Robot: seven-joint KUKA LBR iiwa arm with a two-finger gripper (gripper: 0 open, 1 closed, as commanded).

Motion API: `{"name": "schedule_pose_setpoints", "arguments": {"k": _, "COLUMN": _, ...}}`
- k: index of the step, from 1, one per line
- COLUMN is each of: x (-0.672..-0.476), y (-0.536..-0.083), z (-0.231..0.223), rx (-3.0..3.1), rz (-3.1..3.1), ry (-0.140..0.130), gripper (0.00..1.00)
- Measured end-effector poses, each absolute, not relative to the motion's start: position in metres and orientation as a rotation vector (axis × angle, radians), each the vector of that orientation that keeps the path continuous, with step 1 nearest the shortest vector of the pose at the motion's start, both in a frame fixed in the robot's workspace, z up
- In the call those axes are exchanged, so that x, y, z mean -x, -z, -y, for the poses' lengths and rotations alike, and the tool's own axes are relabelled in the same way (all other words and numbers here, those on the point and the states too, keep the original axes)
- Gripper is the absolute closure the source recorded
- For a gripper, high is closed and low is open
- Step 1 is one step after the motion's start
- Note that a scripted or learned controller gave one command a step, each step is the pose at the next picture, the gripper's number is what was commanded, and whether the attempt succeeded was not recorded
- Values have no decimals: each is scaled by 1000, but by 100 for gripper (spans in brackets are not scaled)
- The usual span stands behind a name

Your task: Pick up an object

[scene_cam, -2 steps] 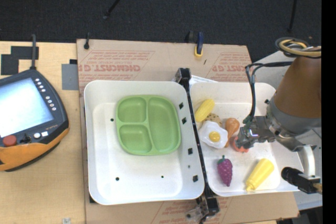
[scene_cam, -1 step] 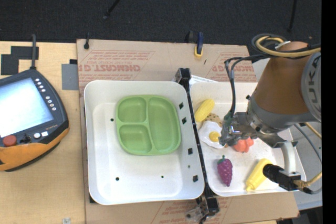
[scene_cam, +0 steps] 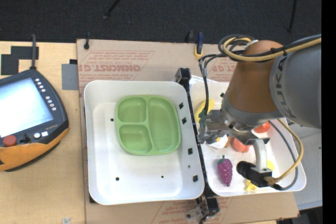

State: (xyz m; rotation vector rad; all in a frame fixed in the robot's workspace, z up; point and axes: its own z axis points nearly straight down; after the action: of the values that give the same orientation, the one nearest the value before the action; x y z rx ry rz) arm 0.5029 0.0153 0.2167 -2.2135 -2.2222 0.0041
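Right bin (scene_cam: 296,178): purple grapes (scene_cam: 225,171) just below pincer (scene_cam: 214,132).

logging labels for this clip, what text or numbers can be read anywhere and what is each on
"KUKA", seen sideways, on the grey arm, only partly in view.
Red print on the cardboard sheet behind the left bin, upside down and too blurred to read with confidence.
More red print on the cardboard at the front edge, too small to read.
Teach pendant screen and buttons: no legible text.

Green tray (scene_cam: 148,126) in white bin (scene_cam: 100,165); purple grapes (scene_cam: 225,171), orange-banded arm (scene_cam: 262,81).
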Motion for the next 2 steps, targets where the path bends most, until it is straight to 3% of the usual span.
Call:
{"name": "schedule_pose_setpoints", "arguments": {"k": 1, "x": -496, "y": -232, "z": -23, "rx": 2219, "rz": 2220, "ry": -2, "gripper": 100}}
{"name": "schedule_pose_setpoints", "arguments": {"k": 2, "x": -501, "y": -218, "z": -13, "rx": 2219, "rz": 2217, "ry": -8, "gripper": 100}}
